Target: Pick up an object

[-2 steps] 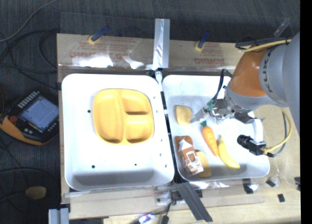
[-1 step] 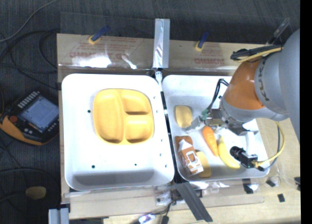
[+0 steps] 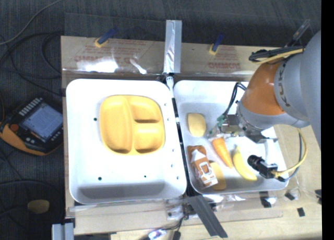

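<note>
Here, gripper [image 3: 225, 127] low in right bin [image 3: 209, 92], just above top end of carrot [image 3: 223, 151]; span of pincer cannot be told, wrist housing in the way. Nothing visibly held. Likely targets crowded: banana [image 3: 242, 165] just right of carrot, bread packet [image 3: 205, 168] just left of carrot, pale yellow round piece [image 3: 197, 124] up-left of carrot. Risks: descent between neighbours nudging carrot aside; glancing closure on tapered end, slip on lift.
</note>
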`<move>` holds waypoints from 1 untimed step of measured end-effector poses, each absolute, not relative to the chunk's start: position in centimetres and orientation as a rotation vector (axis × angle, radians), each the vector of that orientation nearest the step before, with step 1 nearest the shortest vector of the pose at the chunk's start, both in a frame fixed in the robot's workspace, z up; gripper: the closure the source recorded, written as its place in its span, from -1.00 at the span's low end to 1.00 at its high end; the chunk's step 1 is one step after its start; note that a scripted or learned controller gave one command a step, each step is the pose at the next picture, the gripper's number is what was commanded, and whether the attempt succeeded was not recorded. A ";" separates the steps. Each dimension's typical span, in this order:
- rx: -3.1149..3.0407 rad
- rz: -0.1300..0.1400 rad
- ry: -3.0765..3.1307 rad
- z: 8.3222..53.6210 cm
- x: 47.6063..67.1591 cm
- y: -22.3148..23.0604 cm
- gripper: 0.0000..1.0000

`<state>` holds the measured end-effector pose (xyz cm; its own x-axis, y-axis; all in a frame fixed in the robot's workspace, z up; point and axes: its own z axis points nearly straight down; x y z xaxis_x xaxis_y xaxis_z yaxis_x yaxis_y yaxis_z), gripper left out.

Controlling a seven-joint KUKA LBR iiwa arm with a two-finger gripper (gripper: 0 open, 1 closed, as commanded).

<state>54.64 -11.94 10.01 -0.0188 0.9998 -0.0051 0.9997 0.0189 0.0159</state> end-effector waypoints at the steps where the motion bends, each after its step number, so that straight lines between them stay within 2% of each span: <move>1: 2.191 0.011 2.233 10.8 54.6 -11.9 1.00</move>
<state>54.62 -11.91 10.81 -0.0190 0.9998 -0.0042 0.9997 0.0190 0.0137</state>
